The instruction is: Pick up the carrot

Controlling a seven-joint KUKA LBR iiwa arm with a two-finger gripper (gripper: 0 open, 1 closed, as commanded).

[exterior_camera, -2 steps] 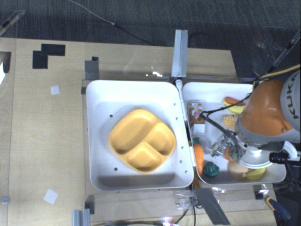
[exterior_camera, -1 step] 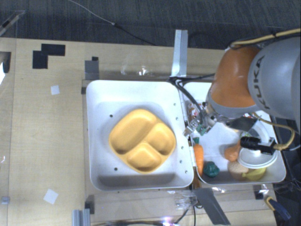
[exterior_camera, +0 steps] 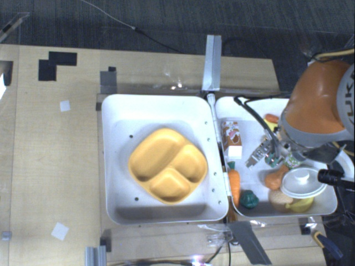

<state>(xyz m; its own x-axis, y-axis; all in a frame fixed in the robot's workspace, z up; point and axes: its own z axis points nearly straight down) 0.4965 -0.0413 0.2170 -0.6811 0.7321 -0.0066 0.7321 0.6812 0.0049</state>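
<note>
Carrot [exterior_camera: 234,185] — just one — lies along the right bin's [exterior_camera: 331,206] left wall near its front corner, apart from the claw [exterior_camera: 265,153]; one yellow tray [exterior_camera: 168,164] occupies the left bin [exterior_camera: 113,165].

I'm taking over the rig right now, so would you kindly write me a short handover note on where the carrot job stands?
Claw: over the middle of the right bin, carrying nothing that can be seen; whether it is open or shut cannot be told from above.
Carrot: lying lengthwise against the right bin's left wall, near the front, beside a dark green item. It is apart from the claw.
Left bin: holds a yellow divided tray.
Done: nothing yet; the carrot is not lifted.
Left: move the claw over the carrot, grasp and lift.
</note>
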